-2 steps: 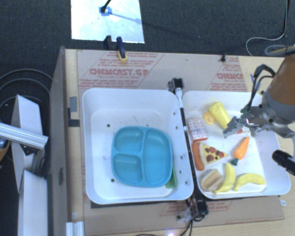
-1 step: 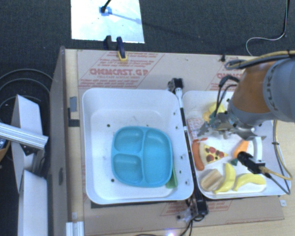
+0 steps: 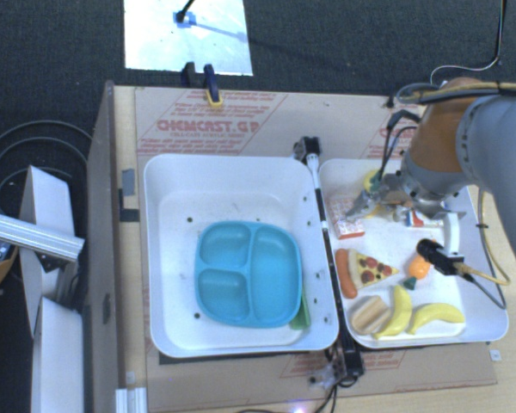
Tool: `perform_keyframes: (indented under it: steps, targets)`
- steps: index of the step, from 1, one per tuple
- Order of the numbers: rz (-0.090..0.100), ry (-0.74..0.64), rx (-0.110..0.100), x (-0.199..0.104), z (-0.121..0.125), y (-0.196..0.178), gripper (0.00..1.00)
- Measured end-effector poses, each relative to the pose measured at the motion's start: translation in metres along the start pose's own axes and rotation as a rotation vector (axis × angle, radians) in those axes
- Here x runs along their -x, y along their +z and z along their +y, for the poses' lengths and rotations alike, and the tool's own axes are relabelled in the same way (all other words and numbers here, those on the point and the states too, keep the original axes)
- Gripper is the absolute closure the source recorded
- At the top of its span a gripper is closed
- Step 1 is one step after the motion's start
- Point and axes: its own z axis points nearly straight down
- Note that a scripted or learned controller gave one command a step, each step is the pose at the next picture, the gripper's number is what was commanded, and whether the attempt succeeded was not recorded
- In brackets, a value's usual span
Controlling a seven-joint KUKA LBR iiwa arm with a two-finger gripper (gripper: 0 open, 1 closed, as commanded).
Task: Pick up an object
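My gripper [image 3: 367, 198] hangs over the right bin [image 3: 490, 317], maybe touching the small box [image 3: 351, 227]; I cannot tell its grip.

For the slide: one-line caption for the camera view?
Gripper lowered into right bin of toy food; blue plate in left bin.

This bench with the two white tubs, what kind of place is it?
Probably a robotics lab test bench: a grey and orange robot arm reaches over a white bin of toy food, beside a blue divided plate, with loose cables around.
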Motion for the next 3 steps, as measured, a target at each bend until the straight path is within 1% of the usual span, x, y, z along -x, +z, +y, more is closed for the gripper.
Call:
perform_keyframes:
  steps: [1, 2, 3]
  targets:
    - [0.001, 0.014, -0.057, -0.005, 0.04, 0.005, 0.0]
    - [-0.005, 0.008, -0.006, 0.02, 0.047, -0.048, 0.0]
    - [-0.005, 0.0, 0.001, -0.023, 0.049, 0.003, 0.0]
